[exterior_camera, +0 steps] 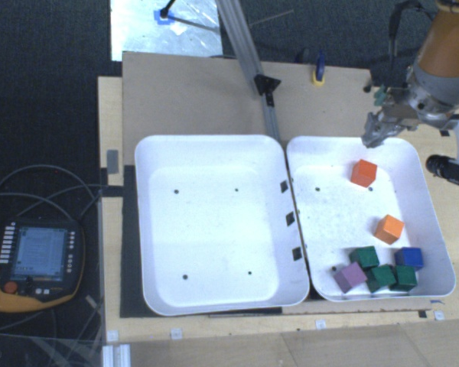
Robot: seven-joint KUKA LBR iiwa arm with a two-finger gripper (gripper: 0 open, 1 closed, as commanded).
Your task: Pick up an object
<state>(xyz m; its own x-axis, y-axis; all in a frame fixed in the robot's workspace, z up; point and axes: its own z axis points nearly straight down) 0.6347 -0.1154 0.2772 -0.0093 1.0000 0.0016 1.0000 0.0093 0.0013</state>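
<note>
Camera view: claw (375,134) above red cube (363,173); orange cube (389,228) nearby.

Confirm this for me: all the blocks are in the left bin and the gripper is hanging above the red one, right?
Wrong bin. The camera view shows the blocks in the right bin: red block, orange block, and a cluster near its front edge. The gripper does hang just above the red block.

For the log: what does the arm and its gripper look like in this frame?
The arm has a broad orange band above a grey metallic wrist. Black cables loop along its left side, with a small teal fitting near the wrist. The gripper is a compact grey metal piece tapering toward its tip.
</note>
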